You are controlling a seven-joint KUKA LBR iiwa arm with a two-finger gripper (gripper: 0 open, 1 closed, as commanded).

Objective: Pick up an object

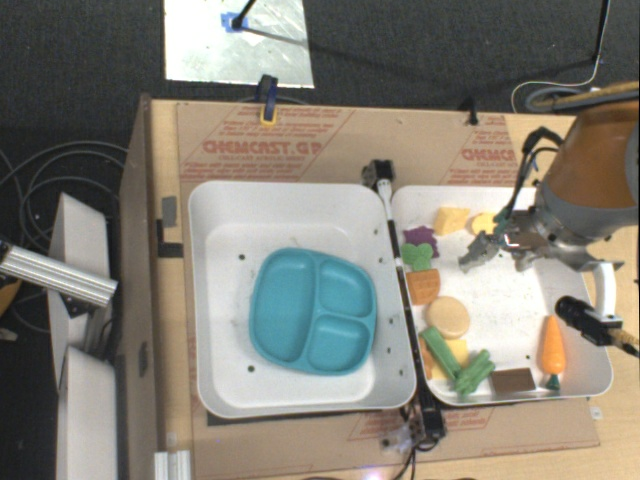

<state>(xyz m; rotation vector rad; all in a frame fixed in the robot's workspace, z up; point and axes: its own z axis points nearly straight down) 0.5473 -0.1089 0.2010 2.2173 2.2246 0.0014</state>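
My gripper [497, 256] hangs over the upper middle of the right bin [585, 383], with the grey arm and its orange band coming in from the right. Its fingers stand spread, open, with bare bin floor between them. A small yellow piece [483, 223] lies just above it and a yellow cheese wedge [452, 218] further left. Along the bin's left side lie purple grapes [420, 236], a green vegetable [417, 255], an orange-brown block [423, 287] and a tan round bun [449, 315]. A carrot [551, 344] lies at the lower right.
Green sticks [440, 352] [477, 371] and a brown block [512, 379] lie along the right bin's front edge. The left bin [215, 268] holds a teal divided tray [312, 310]. A ridge [398, 278] separates the bins.
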